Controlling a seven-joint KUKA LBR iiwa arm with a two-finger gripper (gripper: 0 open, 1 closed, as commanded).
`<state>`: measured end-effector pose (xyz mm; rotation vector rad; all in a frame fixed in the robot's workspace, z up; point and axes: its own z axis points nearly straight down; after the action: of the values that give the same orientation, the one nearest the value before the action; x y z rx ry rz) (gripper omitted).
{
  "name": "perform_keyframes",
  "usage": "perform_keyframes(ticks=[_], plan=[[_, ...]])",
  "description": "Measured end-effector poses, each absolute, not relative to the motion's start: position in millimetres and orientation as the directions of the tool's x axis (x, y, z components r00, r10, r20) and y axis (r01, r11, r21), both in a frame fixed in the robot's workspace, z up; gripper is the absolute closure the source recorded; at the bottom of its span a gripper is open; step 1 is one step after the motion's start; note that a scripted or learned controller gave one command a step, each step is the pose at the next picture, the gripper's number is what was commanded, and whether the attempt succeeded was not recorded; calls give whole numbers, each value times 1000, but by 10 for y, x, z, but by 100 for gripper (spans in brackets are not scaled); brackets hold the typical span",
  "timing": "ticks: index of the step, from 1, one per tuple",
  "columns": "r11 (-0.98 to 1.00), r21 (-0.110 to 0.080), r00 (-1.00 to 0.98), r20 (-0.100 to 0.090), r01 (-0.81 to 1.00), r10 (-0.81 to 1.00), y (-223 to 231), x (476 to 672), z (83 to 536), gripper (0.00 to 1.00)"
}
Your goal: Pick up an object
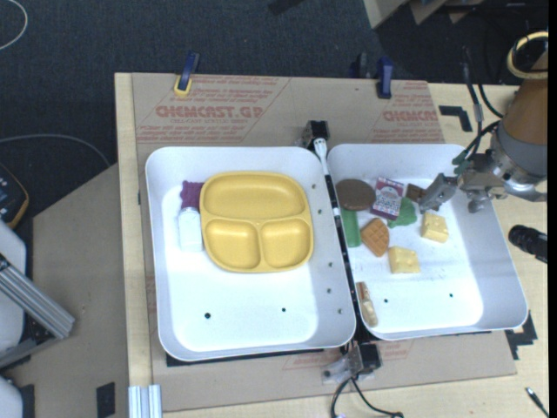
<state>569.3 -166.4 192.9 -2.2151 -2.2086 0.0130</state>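
Note:
The right bin (452,316) holds several small food toys. Among them are a brown round cookie (354,193), a purple packet (388,197), a green stick (350,227) and an orange waffle piece (375,235). Two pale yellow cheese blocks (434,227) (403,259) and a tan bar (366,303) lie there as well. My gripper (435,194) hangs over the bin's upper right part, just above the upper cheese block. A small brown piece (415,192) lies right at the gripper's left tip. Whether it is touched or held is unclear.
The left bin (252,325) carries a yellow divided plate (257,219). A purple item (191,192) and a white bottle (189,229) lie along the plate's left side. The arm enters over the right bin's right rim. Blue clamps sit at the board's far edge.

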Motion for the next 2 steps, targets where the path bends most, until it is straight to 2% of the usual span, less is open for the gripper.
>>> perform_keyframes(ticks=[1, 2], plan=[[0, -2, 0, 1, 1000, 1000, -1664, 5726, 2004, 0], [0, -7, 0, 2, 1000, 1000, -1638, 5669, 1563, 0]])
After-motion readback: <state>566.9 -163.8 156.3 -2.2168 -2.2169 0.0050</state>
